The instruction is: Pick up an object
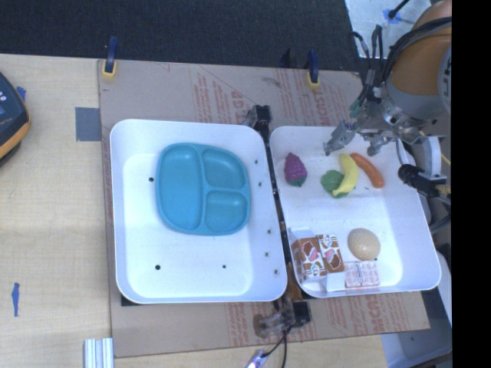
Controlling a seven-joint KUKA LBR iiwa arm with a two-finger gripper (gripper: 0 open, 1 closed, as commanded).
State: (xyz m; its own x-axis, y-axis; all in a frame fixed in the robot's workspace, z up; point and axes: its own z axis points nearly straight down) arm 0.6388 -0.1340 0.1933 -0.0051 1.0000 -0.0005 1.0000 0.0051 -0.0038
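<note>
**Arm poised over the right bin's far edge**

Red lettering is printed across the brown cardboard sheet point(230, 90) under both bins, but it is too faint and slanted to read. The small carton point(317, 256) in the right bin has a brown-and-white printed face, and the flat packet point(360, 275) beside it bears pinkish print; neither can be read.

The grey arm point(418, 60) with its orange band comes in from 2 o'clock and bends down toward the right bin's far side. The tool point(359, 139) hangs at about 12 o'clock of that bin, its dark fingers point(337, 140) spread apart and nothing between them, just above the fruit cluster.

The right bin point(418, 228) holds a purple grape bunch point(295, 169) toward 10 o'clock, then a green piece point(331, 180) touching a yellow banana point(349, 175), with an orange carrot point(370, 170) just beside the banana at 1 o'clock. A beige egg-shaped item point(364, 244) lies toward 5 o'clock, near the carton and packet at 6 o'clock.

The left bin point(130, 228) holds a blue divided plate point(203, 188) with three compartments, lying flat above its centre.

On the worktop point(46, 228) at 9 o'clock sits part of a dark, yellow-edged device point(11, 117).
</note>
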